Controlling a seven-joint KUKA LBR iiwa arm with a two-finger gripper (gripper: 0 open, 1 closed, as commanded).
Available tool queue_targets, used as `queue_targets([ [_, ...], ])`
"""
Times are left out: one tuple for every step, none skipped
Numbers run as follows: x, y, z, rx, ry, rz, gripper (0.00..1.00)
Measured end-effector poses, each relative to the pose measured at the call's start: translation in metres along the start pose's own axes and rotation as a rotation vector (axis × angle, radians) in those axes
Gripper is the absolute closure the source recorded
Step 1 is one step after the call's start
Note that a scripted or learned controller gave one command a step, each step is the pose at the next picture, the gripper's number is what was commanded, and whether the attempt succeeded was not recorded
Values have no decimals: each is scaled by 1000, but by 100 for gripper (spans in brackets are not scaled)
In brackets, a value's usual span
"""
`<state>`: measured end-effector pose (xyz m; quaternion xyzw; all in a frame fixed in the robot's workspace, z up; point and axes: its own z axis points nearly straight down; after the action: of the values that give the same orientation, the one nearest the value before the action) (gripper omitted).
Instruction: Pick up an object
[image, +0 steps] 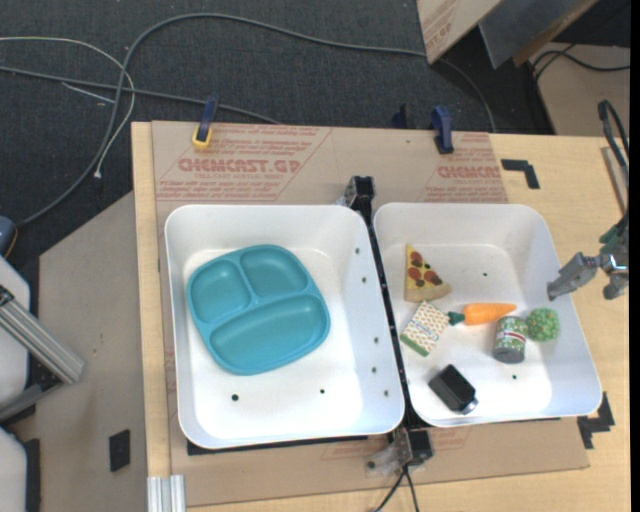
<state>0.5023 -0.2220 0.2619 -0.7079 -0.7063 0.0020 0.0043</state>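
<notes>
Broccoli sits just below the edge-cropped gripper.

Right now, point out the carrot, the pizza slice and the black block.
carrot (488, 313), camera view, middle of its orange body
pizza slice (423, 276), camera view, its topped face
black block (453, 388), camera view, its top face

This looks like a robot lab. Two white bins sit on a wooden bench, held down with clamps. Loose cables lie on the dark carpet.
</notes>
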Motion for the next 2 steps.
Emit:
queue_targets([
  [0,2,-4,-8,-3,-2,0],
  [0,10,40,-7,-2,-3,0],
])
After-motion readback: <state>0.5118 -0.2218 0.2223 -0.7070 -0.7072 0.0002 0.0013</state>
